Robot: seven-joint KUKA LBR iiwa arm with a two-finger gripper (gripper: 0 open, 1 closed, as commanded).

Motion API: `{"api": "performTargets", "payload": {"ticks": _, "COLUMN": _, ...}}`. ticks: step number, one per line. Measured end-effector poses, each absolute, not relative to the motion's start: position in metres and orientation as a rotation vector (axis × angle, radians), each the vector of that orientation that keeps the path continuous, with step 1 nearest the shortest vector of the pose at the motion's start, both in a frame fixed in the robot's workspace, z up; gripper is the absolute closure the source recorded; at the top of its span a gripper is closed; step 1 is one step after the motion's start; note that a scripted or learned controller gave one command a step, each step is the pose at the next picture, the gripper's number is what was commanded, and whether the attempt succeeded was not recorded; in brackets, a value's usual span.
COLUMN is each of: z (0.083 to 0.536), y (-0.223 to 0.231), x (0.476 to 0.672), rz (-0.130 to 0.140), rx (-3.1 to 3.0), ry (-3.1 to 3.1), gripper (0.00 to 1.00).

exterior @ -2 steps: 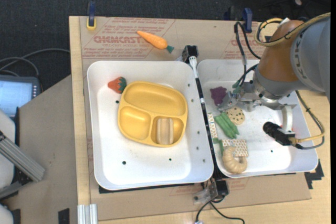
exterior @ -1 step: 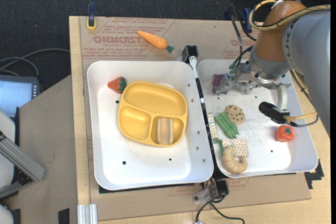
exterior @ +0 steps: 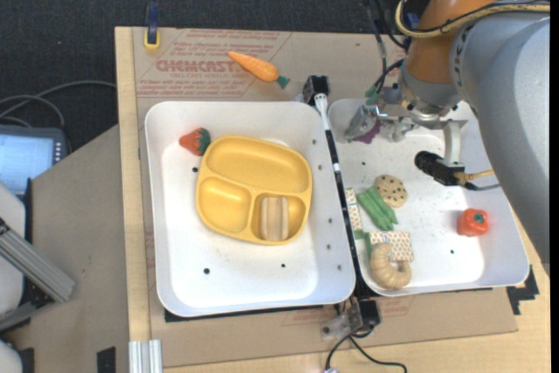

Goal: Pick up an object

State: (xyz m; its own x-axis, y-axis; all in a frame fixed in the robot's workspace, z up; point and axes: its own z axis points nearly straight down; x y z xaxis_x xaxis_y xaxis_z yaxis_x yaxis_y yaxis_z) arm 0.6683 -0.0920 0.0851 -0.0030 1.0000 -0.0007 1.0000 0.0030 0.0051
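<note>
My gripper hangs over the right bin's far-left corner, a purple thing right at it, though I cannot tell its opening or hold.

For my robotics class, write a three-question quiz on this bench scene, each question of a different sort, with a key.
1. True or false: the toy carrot lies inside the left bin.
2. Which item sits nearest the yellow divided plate? A) tomato B) strawberry C) cookie
3. Fill in: the pincer is over the ____ bin.

Key: 1 false, it lies on the board behind the bins; 2 B; 3 right.
</note>
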Motion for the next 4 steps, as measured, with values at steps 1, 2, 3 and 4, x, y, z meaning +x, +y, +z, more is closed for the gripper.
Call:
{"api": "performTargets", "payload": {"ticks": 1, "z": 0.085, "y": -0.131, "x": 0.667, "rz": 0.002, "rx": 2.221, "ry": 2.215, "gripper": 0.0}}
{"api": "performTargets", "payload": {"ticks": 2, "z": 0.085, "y": -0.204, "x": 0.666, "rz": 0.001, "rx": 2.224, "ry": 2.215, "gripper": 0.0}}
{"api": "performTargets", "payload": {"ticks": 3, "z": 0.085, "y": -0.157, "x": 0.641, "rz": -0.001, "rx": 2.222, "ry": 2.228, "gripper": 0.0}}
{"api": "performTargets", "payload": {"ticks": 4, "z": 0.098, "y": -0.159, "x": 0.644, "rz": 0.005, "rx": 2.216, "ry": 2.221, "gripper": 1.0}}
